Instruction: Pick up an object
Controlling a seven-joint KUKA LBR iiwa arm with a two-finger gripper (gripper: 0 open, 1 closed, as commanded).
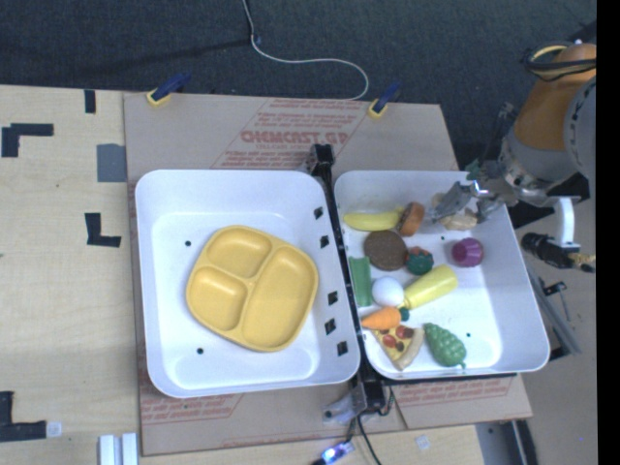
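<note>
The gripper (453,204) is seen over the far right corner of the right bin (513,289), and whether its fingers are open or closed cannot be told from this view; a small pale object (463,221) lies just beside or beneath them, and contact cannot be confirmed. The grey arm (542,153), with its orange band (567,61), is observed entering from the right edge. Within the right bin a cluster of toy food is recorded: a banana (371,221) along the far side, an orange-brown piece (412,218) next to it, a brown round patty (386,250), a purple round item (467,252) near the right wall, a small red-and-green item (419,261), a yellow corn-like cylinder (430,286), a white egg (387,291), a green strip (360,281) against the left wall, a carrot (382,319), a pizza slice (399,343) and a green bumpy piece (445,345) toward the near side. The left bin (165,260) is seen to contain a yellow divided plate (252,287), lying flat near its centre. Both bins are set on a cardboard sheet (291,134) held by blue-and-yellow clamps (168,88) at the far edge. The sheet rests on a pale wooden worktop (48,289) marked with black tape pieces. Beyond it, dark carpet (126,27) is noted, crossed by a thin white cable (291,58).
</note>
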